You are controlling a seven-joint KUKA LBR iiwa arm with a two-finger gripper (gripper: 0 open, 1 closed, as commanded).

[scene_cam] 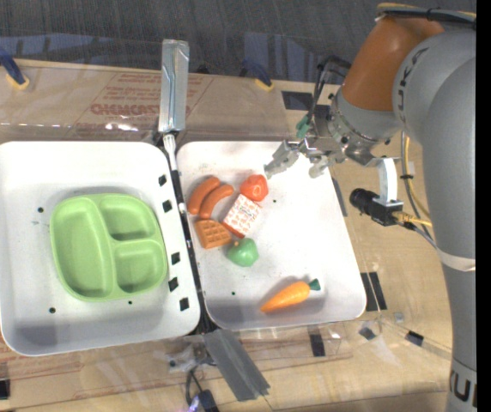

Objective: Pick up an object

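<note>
Gripper (290,156) hovers over right bin (336,256), upper edge, fingers spread and grasping nothing, just above-right of tomato (255,187) in toy-food cluster with carton (243,215); approach step, next move likely calls for descent onto one item.

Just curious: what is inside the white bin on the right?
In the right bin: two sausages, a tomato, a small carton, a waffle, a green pepper, a carrot. Whatever lies beneath them is hidden.

Divided plate (108,247) in left bin (14,316). Right bin (336,264): food cluster (228,213) centre-left, carrot (287,295) lower right. Gripper (301,157) over bin's upper right.
</note>
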